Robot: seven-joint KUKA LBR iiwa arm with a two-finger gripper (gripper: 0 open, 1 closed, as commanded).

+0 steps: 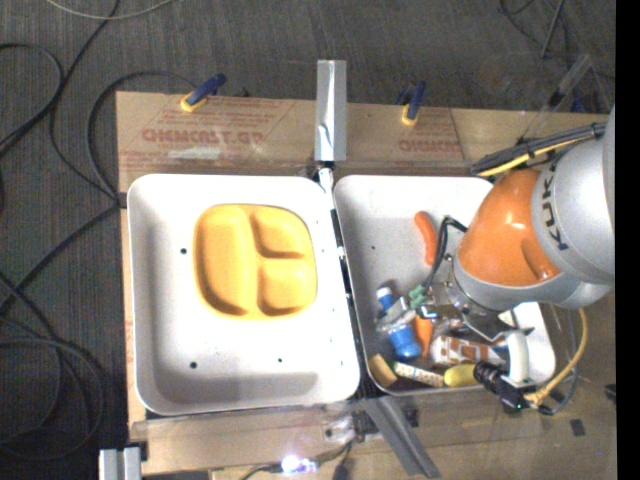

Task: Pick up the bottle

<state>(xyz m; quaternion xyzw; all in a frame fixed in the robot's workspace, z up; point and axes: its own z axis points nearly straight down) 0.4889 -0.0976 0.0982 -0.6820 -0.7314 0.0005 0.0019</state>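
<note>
A grey-and-orange arm (520, 243) reaches in from three o'clock over the right bin (380, 203), its gripper (452, 320) low above a heap of small objects at the bin's six o'clock edge. How far the gripper is open cannot be told. The blue bottle (398, 330) lies at the heap's nine o'clock side, just beside the gripper. The left bin (160, 368) holds a yellow divided tray (257, 260).

Dark grey carpet floor (150, 28) strewn with loose cables (60, 68) — a brown cardboard-topped bench (260, 133) at centre.
</note>
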